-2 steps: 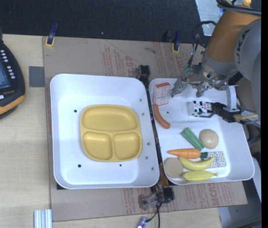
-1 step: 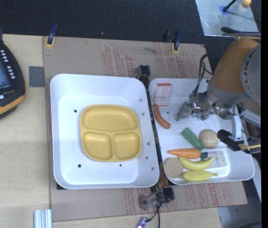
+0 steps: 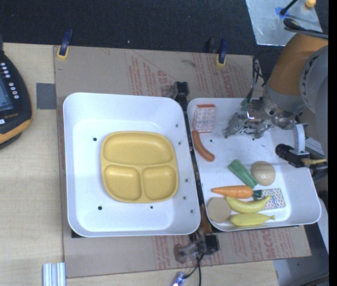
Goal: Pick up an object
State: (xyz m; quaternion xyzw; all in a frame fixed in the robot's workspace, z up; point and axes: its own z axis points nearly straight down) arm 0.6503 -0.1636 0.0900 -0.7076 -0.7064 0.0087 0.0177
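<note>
The grey arm with its orange band reaches in over the far right corner of the right-hand shallow white bin (image 3: 311, 216), and its metal two-finger gripper (image 3: 246, 127) hangs above that bin's far half; whether it is open or closed cannot be told.

Just left of the gripper, against the far left corner, lies a small red-and-white packet (image 3: 203, 117), and a reddish-brown sausage (image 3: 203, 147) lies along the left wall.

The near half is crowded: a green stick-shaped piece (image 3: 241, 173), a beige round potato-like piece (image 3: 263, 172), an orange carrot (image 3: 234, 191), two yellow bananas (image 3: 247, 205), a tan disc (image 3: 218, 209) and a patterned card (image 3: 275, 198) lie close together.

The left-hand white bin (image 3: 79, 159) holds a yellow three-compartment plastic tray (image 3: 139, 165) at its middle, with bare floor all round it to the walls.
</note>
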